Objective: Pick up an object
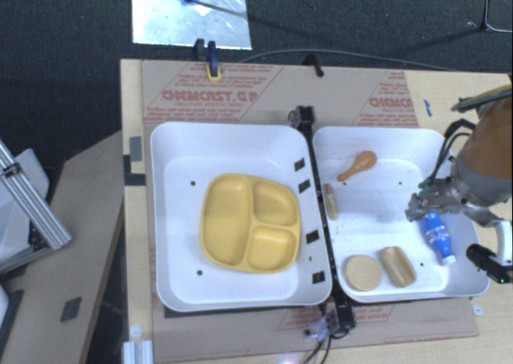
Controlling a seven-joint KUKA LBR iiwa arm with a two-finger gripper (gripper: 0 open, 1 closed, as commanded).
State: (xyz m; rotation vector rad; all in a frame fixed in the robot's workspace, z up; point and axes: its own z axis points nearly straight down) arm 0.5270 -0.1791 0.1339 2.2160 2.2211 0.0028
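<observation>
**Two bins, five loose things, one tray**

Two white bins sit side by side on the desk (132, 218). The left bin (172, 162) holds one thing: a yellow tray (250, 222) with three compartments, lying flat near the bin's middle.

The right bin (401, 144) holds five things. A tan wooden pestle-like piece (357, 165) lies tilted at the far side, left of centre. A small pale stick (329, 200) lies along the left wall. At the near side a round tan disc (362, 272) and a brown oblong bun (397, 265) lie just beside each other, the disc on the left. One blue bottle (438, 236) with a white cap lies on its side toward the right wall, cap pointing to the near right; its label is too small to read.

The arm (490, 154) reaches in from the right, and the pincer (426, 204) hangs just at the far end of the blue bottle. Whether its fingers are apart or together cannot be told, nor whether they touch the bottle.

The bins rest on a brown sheet (240, 90) printed in red with "CHEMCAST GP", once at the far left and again, partly seen, at the far right. One yellow-and-blue clamp (212, 62) grips its far edge.
</observation>
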